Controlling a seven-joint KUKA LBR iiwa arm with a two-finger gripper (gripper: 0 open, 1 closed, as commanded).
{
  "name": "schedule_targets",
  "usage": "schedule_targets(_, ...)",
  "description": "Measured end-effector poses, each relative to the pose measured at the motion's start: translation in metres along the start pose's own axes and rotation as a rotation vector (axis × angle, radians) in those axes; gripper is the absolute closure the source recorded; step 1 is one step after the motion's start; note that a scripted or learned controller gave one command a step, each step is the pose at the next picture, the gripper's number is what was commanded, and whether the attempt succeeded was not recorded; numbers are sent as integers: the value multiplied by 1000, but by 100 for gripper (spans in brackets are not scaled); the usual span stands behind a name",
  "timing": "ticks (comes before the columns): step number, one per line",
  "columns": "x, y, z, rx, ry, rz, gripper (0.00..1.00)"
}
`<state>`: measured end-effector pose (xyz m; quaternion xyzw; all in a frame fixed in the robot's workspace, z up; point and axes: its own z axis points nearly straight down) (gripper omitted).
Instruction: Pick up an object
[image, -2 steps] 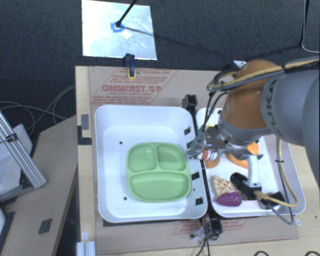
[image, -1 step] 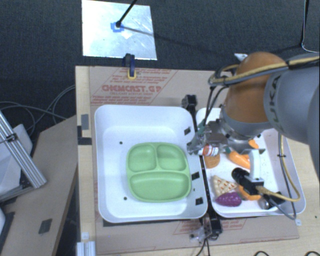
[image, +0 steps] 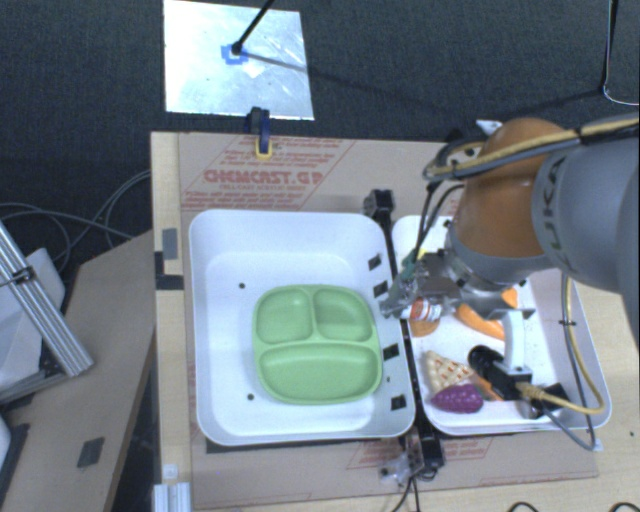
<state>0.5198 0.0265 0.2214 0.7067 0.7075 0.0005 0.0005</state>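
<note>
We locate the gripper (image: 415, 300) above the right bin (image: 560, 415), beside the green tray (image: 318, 343). We cannot tell its state.

Two smooth white plastic bins (image: 215, 300) with a soft sheen sit on matt brown cardboard (image: 270, 170). A matt green plastic divided plate (image: 318, 345) lies in one. Glossy orange casing (image: 505, 200) tops the arm; a crinkled silvery sheet (image: 238, 60) shines behind.

Grey arm (image: 590, 200), orange wrist band
</note>
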Motion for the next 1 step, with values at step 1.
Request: schedule_targets(1, -1, 1, -3, 0, 0, 0, 100)
